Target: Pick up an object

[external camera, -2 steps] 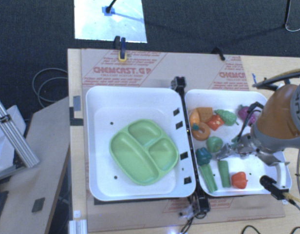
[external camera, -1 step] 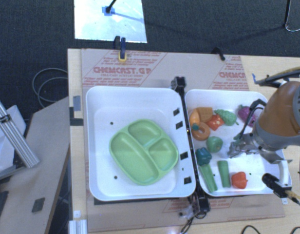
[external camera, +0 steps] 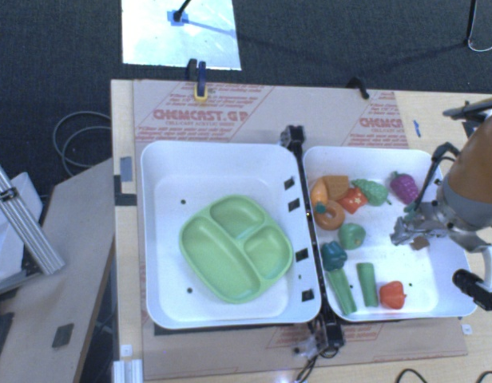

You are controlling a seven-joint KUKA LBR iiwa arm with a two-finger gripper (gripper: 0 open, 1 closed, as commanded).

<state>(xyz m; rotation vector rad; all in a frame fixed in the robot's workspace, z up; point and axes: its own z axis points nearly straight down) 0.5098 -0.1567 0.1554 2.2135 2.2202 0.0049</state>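
Note:
The right bin holds several toy foods: an orange ring, an orange block, a red-and-green piece, a green leafy piece, a purple piece, a green pepper, a teal piece, two green sticks and a red-orange pepper. My gripper hangs low over the right side of this bin, right of the green pepper and below the purple piece. Nothing shows between its fingers.
The left bin holds a green divided plate. A black divider runs between the bins. The arm's grey and orange body covers the right bin's far right edge. A cardboard sheet lies under both bins.

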